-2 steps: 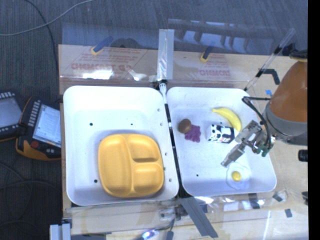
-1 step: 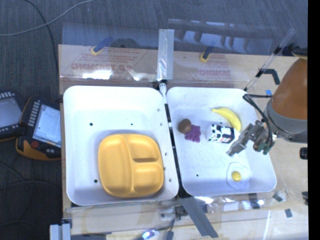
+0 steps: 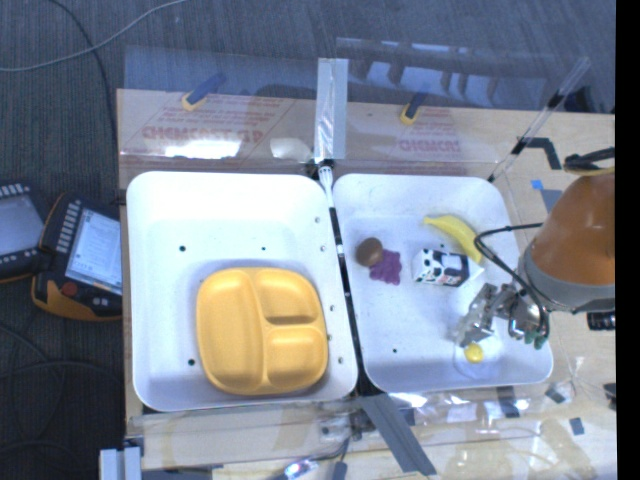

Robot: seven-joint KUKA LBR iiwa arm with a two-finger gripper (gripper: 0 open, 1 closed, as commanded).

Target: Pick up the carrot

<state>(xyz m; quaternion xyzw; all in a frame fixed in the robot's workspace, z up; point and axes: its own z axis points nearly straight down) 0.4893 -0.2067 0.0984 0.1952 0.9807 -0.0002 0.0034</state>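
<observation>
The metal two-finger gripper (image 3: pixel 478 326) hangs low in the right white bin (image 3: pixel 400 193). How wide it is open cannot be told. The carrot cannot be picked out; a small yellow-orange thing (image 3: pixel 474 352) lies just under it. A toy carrot is probably light, hard and smooth, best pinched across its middle.

The light is bright and even, coming from above. The two white bins (image 3: pixel 230 198) are nearly washed out, their floors losing detail to glare. Reflections streak the clear panels (image 3: pixel 330 108) behind them, and a shiny patch sits on the yellow tray (image 3: pixel 262 328). Shadows are soft and short, tucked under the bin rims. The whole picture is slightly soft and grainy; the gripper (image 3: pixel 490 318) area is blurred, and small things there are hard to make out.
</observation>
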